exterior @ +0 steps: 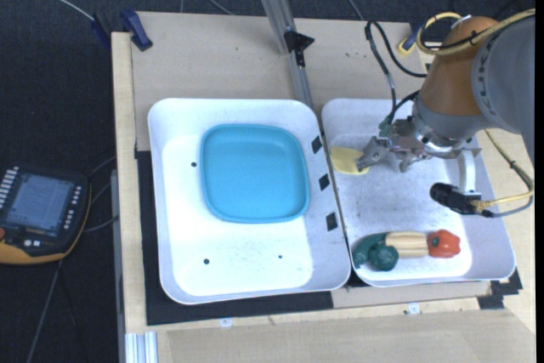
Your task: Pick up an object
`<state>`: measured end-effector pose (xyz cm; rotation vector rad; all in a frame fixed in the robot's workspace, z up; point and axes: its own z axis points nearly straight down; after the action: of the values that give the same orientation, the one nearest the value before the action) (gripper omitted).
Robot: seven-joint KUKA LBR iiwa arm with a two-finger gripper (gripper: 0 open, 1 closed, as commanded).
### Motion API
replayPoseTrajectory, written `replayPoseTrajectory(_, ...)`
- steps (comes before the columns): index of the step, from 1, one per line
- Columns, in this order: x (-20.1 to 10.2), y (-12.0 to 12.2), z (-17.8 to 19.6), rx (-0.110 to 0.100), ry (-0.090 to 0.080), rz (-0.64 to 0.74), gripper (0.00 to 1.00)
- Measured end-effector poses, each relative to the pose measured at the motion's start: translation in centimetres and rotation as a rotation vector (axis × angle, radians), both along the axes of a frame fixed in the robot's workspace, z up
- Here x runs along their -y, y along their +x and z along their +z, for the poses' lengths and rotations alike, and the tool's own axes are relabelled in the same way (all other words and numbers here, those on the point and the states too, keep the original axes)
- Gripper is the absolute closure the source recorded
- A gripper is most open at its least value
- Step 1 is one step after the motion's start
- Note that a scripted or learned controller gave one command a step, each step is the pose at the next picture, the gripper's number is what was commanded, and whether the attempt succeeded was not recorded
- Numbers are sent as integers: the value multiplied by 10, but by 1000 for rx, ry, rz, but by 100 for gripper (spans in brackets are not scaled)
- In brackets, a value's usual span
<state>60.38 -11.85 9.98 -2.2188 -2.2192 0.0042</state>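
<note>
Two shallow white plastic bins sit side by side: the left bin (170, 208) carries one smooth, square turquoise plate (254, 172), and the speckled right bin (374, 208) has one pale yellow rounded piece (346, 159) near its upper left. Along its front edge lie one green lump (376, 254), one tan cylinder (408, 244) and one red piece (443, 243). The gripper (374, 155) hangs just beside the yellow piece; I cannot tell whether it grips anything.
</note>
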Motion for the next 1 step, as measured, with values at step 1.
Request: replayPoseTrajectory(1,0,2,14,6,0,0,100)
